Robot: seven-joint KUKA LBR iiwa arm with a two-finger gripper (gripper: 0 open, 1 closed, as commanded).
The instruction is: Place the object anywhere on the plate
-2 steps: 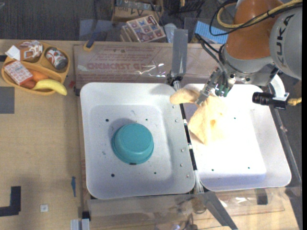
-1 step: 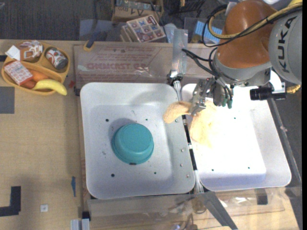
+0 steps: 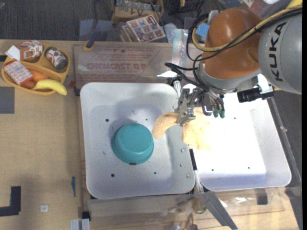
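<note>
The grey arm (image 3: 268,47) reaches in from the right and hangs over the seam between the two white bins. The left bin (image 3: 96,104) carries a teal plate (image 3: 133,143) lying near its middle; it looks like an upturned dish, so its top may be domed. The right bin (image 3: 268,166) has a pale yellowish thing (image 3: 196,134) at its left edge.

The gripper (image 3: 188,115) points down at the seam, and a yellowish, soft-looking object (image 3: 164,124) sits at its tip, stretching left into the left bin. Whether the gripper is spread or pinching that object cannot be told from this view; the metal parts blur together there.

The risk, as a judgement: if the hold is weak or only at an edge, the limp object could slip off on the way to the plate, or drape over the raised rim between bins. A domed plate could also let it slide off.

On the worktop, well apart at the upper left, a yellow tray (image 3: 12,78) holds a banana (image 3: 50,86) and small packets. Nothing stands between the object and the plate.
</note>
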